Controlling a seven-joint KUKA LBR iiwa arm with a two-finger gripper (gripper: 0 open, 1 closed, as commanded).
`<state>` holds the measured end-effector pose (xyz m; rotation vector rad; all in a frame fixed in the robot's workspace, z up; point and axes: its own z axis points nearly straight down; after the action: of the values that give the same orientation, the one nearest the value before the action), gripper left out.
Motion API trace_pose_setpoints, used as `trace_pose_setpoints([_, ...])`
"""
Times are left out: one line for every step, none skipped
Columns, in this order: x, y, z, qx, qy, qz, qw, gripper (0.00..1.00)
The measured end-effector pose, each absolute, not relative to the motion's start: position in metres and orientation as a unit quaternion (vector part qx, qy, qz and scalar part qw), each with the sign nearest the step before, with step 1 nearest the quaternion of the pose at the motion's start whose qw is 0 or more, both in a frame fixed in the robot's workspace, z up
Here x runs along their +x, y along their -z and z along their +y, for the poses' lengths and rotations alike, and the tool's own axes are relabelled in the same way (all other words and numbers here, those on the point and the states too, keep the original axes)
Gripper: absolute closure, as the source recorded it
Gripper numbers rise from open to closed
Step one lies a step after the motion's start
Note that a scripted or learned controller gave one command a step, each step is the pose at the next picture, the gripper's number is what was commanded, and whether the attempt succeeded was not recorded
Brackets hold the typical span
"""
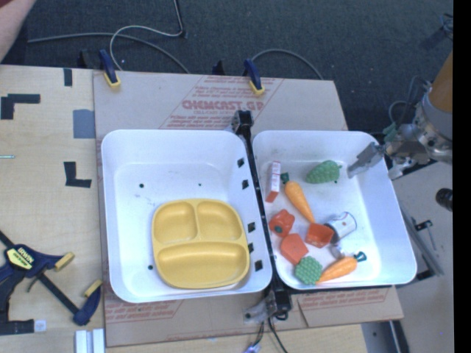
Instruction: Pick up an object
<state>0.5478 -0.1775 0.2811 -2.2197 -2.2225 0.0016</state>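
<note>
Gripper (pixel 366 160) hangs over the right bin's (pixel 391 219) rim; we cannot tell its opening. Descending here risks striking the rim.

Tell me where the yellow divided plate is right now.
The yellow divided plate lies flat in the left bin, toward its near right corner, beside the divider between the bins.

Grey metal two-finger gripper (pixel 366 160) with slim grey fingers (pixel 360 163); grey wrist housing (pixel 423 142), looped dark cables, orange band (pixel 442 87) above.
</note>
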Motion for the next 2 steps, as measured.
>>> trace_pose_setpoints([0.581,-0.128,-0.11,-0.706,-0.0012,-0.708,0.002,0.0])
trace_pose_setpoints([0.583,-0.112,-0.106,-0.707,-0.0002,-0.707,0.0,0.0])
